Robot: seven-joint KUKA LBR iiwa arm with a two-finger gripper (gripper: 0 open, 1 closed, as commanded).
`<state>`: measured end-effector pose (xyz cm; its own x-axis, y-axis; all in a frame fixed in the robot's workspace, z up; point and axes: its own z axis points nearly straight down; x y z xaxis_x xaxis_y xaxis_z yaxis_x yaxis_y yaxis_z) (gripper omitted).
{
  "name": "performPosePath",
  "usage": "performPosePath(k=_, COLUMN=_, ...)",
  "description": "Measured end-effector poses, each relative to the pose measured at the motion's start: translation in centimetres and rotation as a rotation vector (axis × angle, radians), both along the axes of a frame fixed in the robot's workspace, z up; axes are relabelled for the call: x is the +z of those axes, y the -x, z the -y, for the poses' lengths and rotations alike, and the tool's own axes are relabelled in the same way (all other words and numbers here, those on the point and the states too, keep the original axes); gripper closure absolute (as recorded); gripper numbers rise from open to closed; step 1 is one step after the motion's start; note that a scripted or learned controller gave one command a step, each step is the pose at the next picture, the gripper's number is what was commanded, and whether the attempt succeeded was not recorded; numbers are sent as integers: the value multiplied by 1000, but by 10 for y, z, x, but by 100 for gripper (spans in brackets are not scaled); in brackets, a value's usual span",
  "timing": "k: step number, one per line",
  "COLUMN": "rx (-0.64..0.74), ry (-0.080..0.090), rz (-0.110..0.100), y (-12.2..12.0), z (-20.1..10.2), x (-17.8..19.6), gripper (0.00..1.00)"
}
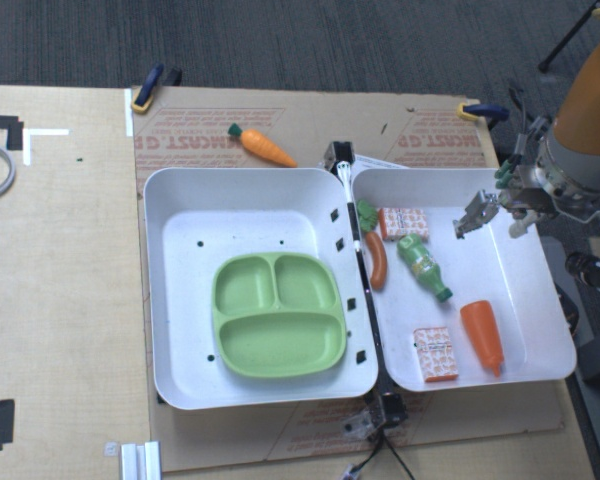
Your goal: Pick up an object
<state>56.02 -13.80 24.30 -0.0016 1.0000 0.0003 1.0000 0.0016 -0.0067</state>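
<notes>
Camera view: right white bin (540, 268) keeps bare floor along its right wall and upper right corner, under the claw (495, 216), which hangs released, fingers apart, holding nothing. Brown cardboard sheet (310, 128) on the desk shows mirrored red print, not readable. Orange plastic carrot (483, 335) lies lower right in that bin, near a small patterned carton (435, 354). Green plastic bottle (423, 266) lies tilted mid-bin. Green divided plate (278, 314) sits in the left white bin (170, 268).

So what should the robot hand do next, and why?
Probably move left and down toward the green bottle. The gripper hangs open with nothing between its fingers over the right bin, and the bottle lies nearest it among the toys there.
</notes>
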Motion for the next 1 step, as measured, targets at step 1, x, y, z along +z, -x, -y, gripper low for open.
performPosePath(k=1, rx=312, ry=-2, rz=1, y=-52, z=-17, x=-139, gripper=0)
